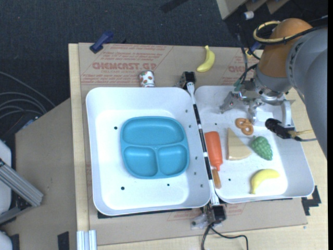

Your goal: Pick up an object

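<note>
My gripper (242, 106) hangs over the back of the right bin (294, 177), its fingers (227, 102) spread open with nothing between them. Just in front of it lies a small brown pretzel (243, 125). Further forward lie an orange carrot (213, 147) along the bin's left wall, a beige wedge (237, 145), a green bumpy piece (262, 147) and a yellow banana-like piece (264, 179). The grey arm with its orange band (283, 43) comes in from the upper right.
The left bin (104, 119) holds a blue divided plate (154, 146). On the cardboard behind the bins lie a yellow banana (206, 60), a small patterned cup (147, 78) and a blue object (100, 42). A black clip (187, 79) sits where the bins meet.
</note>
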### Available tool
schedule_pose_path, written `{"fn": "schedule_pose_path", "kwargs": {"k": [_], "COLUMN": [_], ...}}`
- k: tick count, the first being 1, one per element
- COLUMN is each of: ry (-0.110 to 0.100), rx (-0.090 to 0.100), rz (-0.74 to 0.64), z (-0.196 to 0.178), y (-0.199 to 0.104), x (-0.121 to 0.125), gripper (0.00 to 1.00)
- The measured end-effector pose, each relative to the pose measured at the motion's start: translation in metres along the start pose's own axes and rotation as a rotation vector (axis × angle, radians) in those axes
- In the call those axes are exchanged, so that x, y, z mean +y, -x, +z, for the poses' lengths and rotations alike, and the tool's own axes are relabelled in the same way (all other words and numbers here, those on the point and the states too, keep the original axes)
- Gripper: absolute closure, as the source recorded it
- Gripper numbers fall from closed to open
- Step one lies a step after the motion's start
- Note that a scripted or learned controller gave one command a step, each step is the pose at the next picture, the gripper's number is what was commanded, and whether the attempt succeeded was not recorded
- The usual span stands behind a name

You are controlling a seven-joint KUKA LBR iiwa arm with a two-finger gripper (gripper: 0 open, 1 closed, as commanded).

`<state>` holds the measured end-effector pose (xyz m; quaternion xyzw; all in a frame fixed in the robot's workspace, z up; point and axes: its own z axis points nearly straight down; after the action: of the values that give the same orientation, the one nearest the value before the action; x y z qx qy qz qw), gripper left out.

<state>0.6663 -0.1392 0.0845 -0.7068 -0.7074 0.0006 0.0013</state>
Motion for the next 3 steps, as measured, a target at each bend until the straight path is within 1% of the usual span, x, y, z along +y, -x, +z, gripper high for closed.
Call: {"fn": "schedule_pose_path", "kwargs": {"k": [1, 2, 3], "ry": [0.003, 0.0, 0.004], "rx": [-0.001, 0.0, -0.003], "rz": [0.001, 0.0, 0.002], "z": [0.0, -0.001, -0.001], "y": [0.007, -0.009, 0.055], "x": [0.0, 0.0, 0.0], "gripper": [0.0, 0.0, 0.0]}}
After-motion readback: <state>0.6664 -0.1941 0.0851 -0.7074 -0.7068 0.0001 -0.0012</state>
